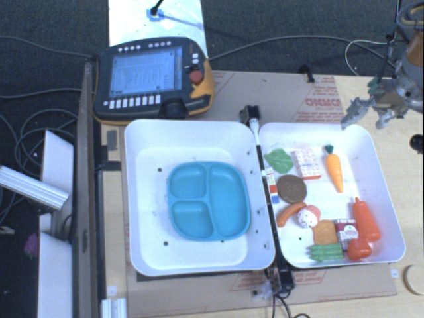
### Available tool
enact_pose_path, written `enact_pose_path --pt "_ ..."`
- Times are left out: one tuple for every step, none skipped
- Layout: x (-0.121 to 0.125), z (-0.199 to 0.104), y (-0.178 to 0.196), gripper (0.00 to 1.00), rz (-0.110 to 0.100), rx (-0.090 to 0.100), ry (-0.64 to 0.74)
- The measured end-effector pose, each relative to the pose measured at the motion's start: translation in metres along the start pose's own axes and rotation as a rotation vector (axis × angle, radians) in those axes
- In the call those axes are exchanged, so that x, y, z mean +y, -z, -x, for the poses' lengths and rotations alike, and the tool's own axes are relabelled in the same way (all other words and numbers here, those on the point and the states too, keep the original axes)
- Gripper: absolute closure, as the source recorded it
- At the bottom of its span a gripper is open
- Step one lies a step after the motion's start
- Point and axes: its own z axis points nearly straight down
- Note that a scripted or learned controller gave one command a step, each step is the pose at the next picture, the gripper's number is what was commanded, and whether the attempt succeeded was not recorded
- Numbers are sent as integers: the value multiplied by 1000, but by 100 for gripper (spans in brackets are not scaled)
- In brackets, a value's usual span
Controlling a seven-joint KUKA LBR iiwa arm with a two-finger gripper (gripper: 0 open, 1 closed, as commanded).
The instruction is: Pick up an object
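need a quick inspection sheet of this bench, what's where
surface: cardboard-covered bench bearing two white bins side by side.
job's things: right bin holds toy food, among it a carrot, a green leaf, a brown round patty, a sausage and a red bottle.
clutter: blue divided plate in the left bin.
grippers: gripper above the right bin's far right corner, fingers spread, nothing between them.
cables: black cables across the dark floor.
surroundings: control tablet behind the left bin; white sheet beyond it.
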Motion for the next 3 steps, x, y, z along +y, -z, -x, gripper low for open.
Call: enact_pose_path --pt "8 20 -75 0 -2 0 -2" --pt "0 19 -182 0 0 0 -2" --pt "1 20 -172 100 3 -1 0"
